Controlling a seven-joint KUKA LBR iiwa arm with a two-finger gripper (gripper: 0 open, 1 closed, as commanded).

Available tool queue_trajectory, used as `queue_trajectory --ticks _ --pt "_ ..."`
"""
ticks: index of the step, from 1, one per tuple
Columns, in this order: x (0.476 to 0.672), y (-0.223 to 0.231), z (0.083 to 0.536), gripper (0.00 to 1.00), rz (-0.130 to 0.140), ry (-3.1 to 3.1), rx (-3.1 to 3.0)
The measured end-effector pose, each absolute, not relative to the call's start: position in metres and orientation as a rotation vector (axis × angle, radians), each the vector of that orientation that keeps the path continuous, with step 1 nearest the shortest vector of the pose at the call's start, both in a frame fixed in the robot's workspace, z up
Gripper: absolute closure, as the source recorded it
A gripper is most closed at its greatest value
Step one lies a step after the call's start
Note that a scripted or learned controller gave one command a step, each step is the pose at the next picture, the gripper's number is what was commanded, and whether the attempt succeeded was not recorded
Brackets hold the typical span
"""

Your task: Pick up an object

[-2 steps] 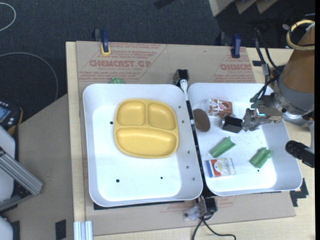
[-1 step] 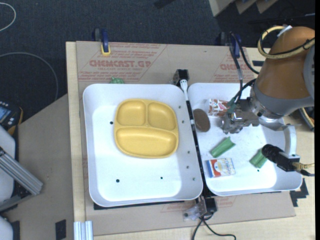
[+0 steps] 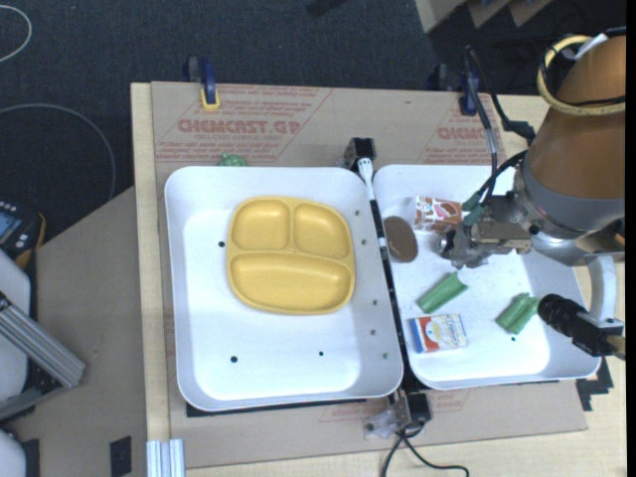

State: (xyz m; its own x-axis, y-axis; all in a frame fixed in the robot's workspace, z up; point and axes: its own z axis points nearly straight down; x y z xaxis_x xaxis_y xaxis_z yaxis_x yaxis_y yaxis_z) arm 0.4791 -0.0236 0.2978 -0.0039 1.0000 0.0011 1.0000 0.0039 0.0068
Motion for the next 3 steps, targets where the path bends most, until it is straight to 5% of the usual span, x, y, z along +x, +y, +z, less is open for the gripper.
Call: queue_trajectory --ticks 1,2,3 --pt "0.526 -0.035 0.241 1.0 -0.005 2.222 2.225" --pt "0.49 -0.085 0.311 1.0 0.004 2.211 2.223" --pt "0.478 -0.02 0.229 1.0 -0.008 2.234 2.222"
